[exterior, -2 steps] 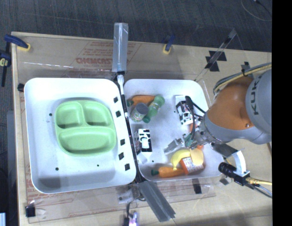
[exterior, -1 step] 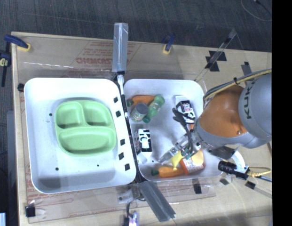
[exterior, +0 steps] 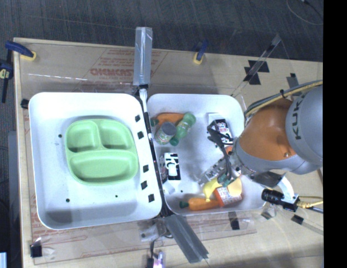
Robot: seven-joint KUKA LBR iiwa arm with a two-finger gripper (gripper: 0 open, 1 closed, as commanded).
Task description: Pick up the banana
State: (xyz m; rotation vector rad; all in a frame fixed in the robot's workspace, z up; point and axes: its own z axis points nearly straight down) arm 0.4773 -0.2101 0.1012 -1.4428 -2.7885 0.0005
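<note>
The banana point(exterior: 209, 190) is a yellow shape near the front wall of the right bin point(exterior: 195, 102), partly covered by a small red box point(exterior: 223, 195). More yellow shows at the box's right side point(exterior: 236, 187); whether that is the same banana I cannot tell. My gripper point(exterior: 219, 173) is down inside the right bin, just above and touching or almost touching the banana's upper end. The grey arm with its orange band point(exterior: 268, 135) reaches in from the right and hides the bin's right wall.
An orange carrot point(exterior: 198, 204) lies in front of the banana. Further back are a black-and-white pack point(exterior: 172, 166), a green bottle point(exterior: 184, 124), a grey-capped jar point(exterior: 164, 133), another orange piece point(exterior: 169, 117) and a black-red packet point(exterior: 220, 129). The left bin point(exterior: 44, 110) holds a green divided plate point(exterior: 100, 149).
</note>
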